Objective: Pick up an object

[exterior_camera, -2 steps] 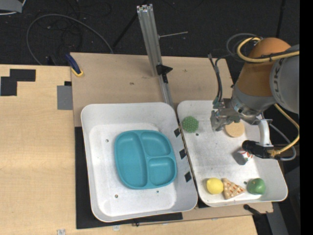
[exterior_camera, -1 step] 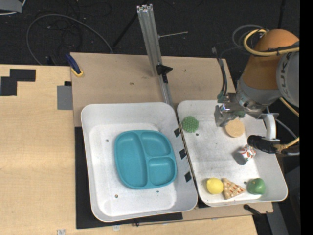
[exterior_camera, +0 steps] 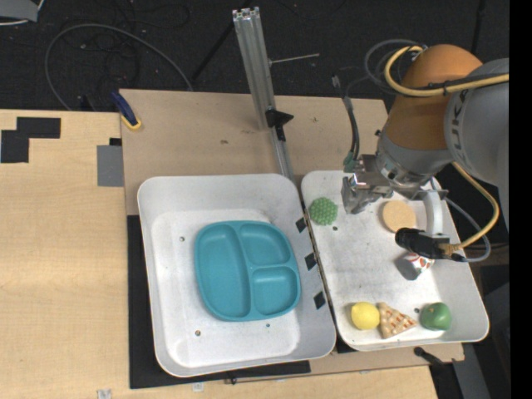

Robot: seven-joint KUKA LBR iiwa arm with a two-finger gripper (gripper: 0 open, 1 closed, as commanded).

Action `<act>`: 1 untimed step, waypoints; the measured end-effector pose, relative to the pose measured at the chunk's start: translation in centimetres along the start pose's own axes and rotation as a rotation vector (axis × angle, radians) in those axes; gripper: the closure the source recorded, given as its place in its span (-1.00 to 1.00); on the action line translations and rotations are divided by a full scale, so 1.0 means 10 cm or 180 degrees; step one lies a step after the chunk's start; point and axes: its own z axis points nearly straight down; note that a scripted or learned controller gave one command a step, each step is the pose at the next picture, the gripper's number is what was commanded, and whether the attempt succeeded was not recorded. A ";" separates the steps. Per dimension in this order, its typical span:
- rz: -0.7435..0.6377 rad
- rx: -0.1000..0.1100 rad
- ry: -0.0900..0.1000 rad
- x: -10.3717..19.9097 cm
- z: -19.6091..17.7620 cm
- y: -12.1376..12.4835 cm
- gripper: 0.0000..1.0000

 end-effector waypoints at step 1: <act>-0.0001 0.0011 0.0002 0.56 0.07 -0.10 1.00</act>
